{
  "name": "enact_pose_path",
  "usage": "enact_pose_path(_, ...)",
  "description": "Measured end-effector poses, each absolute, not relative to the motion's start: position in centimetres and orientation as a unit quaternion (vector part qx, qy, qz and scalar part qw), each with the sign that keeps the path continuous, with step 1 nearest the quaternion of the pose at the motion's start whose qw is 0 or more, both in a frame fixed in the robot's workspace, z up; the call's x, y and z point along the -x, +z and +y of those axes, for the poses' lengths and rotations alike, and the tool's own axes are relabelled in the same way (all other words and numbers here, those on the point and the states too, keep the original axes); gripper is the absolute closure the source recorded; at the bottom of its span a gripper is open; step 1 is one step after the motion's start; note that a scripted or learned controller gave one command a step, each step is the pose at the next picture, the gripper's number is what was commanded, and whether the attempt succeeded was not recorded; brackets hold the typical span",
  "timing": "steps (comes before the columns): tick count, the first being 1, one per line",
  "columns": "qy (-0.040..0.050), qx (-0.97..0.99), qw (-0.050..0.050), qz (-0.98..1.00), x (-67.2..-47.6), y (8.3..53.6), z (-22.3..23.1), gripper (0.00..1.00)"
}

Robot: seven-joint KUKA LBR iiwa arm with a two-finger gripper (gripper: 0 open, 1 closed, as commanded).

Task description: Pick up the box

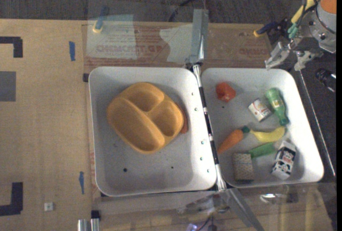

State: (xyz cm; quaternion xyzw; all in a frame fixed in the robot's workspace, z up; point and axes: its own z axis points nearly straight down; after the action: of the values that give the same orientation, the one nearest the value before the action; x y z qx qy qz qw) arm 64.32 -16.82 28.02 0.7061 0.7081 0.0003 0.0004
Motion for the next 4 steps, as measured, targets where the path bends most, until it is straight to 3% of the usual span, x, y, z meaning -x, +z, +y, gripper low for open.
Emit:
enact_pose_path(1,0.0011,-0.74,0.001,0.673,-59.9,9.6,-16.1,0.0)
enact_pose_path(2,0.0017,-0.709,0.002,0.705,-63.9,8.7,-16.3,0.0)
enact_pose_path(3,0.0037,-0.709,0.005,0.705,-64.0,10.0,-16.3,1.0)
enact_pose_path(4,0.0008,-0.752,0.001,0.659,-64.6,16.9,-10.1,1.0)
